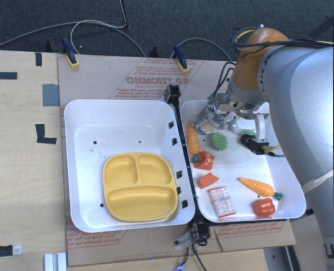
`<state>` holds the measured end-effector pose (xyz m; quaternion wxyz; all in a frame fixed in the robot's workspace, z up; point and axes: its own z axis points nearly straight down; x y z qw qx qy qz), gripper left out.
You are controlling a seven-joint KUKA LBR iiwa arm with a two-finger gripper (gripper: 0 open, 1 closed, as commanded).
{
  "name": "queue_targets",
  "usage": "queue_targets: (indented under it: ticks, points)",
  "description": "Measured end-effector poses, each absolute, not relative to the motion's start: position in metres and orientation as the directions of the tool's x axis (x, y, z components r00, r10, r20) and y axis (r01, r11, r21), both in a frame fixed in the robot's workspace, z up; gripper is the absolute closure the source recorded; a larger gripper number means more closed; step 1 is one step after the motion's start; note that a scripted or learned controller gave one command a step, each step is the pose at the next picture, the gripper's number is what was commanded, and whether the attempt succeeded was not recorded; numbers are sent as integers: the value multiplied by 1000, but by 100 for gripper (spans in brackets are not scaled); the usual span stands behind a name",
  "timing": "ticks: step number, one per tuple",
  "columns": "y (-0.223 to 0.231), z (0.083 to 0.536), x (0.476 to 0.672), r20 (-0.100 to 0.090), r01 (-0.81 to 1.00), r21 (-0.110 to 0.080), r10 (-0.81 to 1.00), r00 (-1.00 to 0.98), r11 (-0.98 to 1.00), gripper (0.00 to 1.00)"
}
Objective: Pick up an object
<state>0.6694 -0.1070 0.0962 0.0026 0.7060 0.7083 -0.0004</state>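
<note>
From my remote station I saw the arm (294,83) reaching in from 3 o'clock, its orange band at the 1 o'clock corner, bent down over the far part of the right bin (282,176). The end effector (215,120) hung low there, just above the green studded ball (219,141); I could not tell its opening. The ball lay near the bin's far wall, with an orange piece (193,140) at its 9 o'clock against the divider. Toward 6 o'clock lay a red star-marked block (203,161), a carrot (257,186) and a tomato (264,206). The left bin (77,151) held a yellow tray (140,186).
</note>
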Motion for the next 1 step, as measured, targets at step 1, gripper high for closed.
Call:
queue_targets:
  ticks: [1]
  points:
    - [-31,185,630,1,1000,1,1000,-3,3,100]
